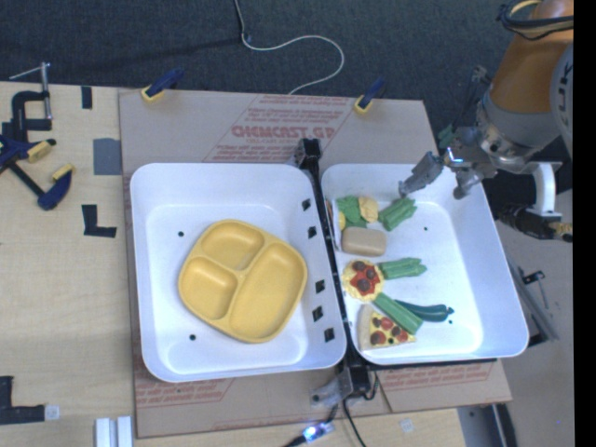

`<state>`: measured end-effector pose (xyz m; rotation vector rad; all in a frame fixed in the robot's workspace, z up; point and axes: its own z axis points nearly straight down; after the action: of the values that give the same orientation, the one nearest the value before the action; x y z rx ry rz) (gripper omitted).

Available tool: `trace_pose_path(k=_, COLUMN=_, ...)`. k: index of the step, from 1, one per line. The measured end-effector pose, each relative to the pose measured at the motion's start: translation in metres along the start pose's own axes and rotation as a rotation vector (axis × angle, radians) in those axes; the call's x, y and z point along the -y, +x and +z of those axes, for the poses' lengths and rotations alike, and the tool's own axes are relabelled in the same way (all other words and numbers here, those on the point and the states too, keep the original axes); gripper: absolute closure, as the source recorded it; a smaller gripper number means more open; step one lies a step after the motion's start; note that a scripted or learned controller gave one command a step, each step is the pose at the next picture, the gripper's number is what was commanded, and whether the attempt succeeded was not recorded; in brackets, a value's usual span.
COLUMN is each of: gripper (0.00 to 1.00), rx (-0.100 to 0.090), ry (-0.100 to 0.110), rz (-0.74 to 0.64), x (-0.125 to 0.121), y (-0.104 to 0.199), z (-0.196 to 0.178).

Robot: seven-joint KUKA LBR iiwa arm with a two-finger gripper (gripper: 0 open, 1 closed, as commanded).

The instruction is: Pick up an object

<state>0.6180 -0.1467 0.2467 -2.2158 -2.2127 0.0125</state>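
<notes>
Two-finger hand spread, nothing between fingers, above right white bin rim, green plastic toy vegetable just beside, yellow compartment plate in left bin.

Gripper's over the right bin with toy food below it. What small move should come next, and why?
Probably lower the gripper a little to the left, toward the green toy vegetable lying near the right bin's top edge. It looks like the closest item, nothing sits between the open jaws, and the gripper is above the bin.
</notes>
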Motion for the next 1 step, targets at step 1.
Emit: trace_pose_path(k=1, gripper=0.00, rx=0.002, ry=-0.012, rz=-0.002, x=-0.0022, y=0.0001, z=-0.0066)
